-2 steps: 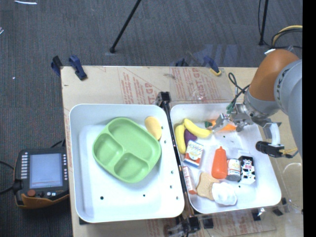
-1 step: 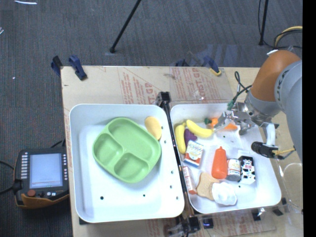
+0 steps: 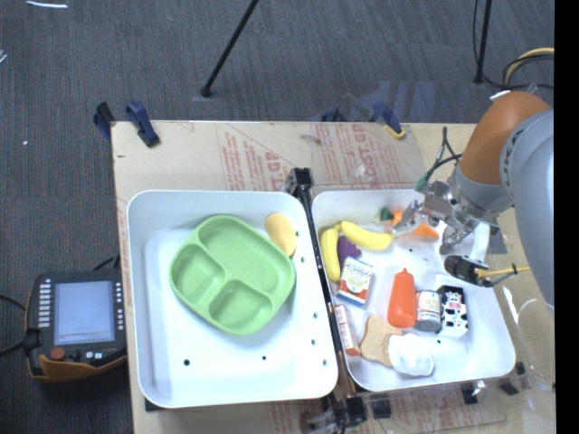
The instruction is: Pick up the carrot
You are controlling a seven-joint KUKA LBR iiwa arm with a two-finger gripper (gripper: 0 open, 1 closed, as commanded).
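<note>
1. Dark carpet surrounds the bench; two white bins, right bin [image 3: 503,337] cluttered.
2. We see the carrot [image 3: 423,231] near that bin's far right corner, with the gripper [image 3: 432,221] right over it.
3. Fingers look parted around it, grasp unconfirmed.
4. Our read: grasp step. Next needs a firm close, then a straight lift clear of the banana [image 3: 365,236].

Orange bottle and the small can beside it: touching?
Touching. Camera view shows the orange bottle lying flush against the can's left side, with no bin floor visible between them.
</note>
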